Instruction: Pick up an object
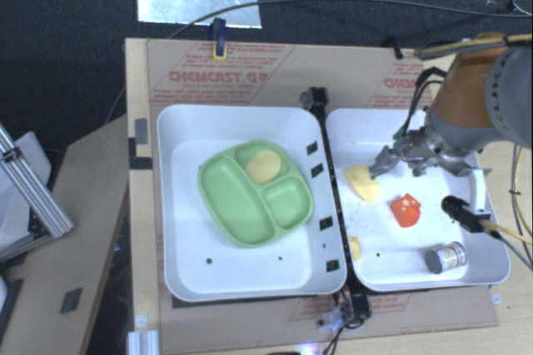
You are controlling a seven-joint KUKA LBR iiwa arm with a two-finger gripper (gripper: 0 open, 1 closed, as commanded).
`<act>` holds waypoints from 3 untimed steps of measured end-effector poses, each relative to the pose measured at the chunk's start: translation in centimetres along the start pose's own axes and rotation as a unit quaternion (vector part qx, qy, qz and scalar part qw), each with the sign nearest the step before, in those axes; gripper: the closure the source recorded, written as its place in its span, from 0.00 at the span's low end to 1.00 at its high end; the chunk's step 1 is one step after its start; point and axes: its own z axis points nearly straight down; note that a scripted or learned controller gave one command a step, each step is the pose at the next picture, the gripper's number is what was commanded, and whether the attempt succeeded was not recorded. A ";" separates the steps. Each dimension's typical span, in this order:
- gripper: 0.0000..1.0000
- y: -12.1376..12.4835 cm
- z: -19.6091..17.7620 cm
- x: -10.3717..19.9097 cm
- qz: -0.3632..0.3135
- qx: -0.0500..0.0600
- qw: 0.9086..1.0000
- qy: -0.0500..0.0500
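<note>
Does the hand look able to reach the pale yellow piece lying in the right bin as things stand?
Probably yes. The hand sits just beside the pale yellow piece, which lies in the open on the right white bin's floor; the red block lies apart.

The arm (491,95) runs off the right edge; the tool's (385,164) grip is unclear.

One fixed camera looks down slantwise on both bins (250,278).

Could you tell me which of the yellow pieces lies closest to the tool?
The pale yellow piece in the right bin, just below the tool. Another sits in the green tray; a third hugs the divider.
</note>
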 end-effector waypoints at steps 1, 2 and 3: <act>1.00 0.2 -1.4 -0.1 0.000 -0.003 1.000 -0.001; 1.00 0.8 -6.5 -1.0 0.001 -0.004 1.000 -0.001; 1.00 0.2 -12.2 -0.4 0.000 -0.005 1.000 -0.001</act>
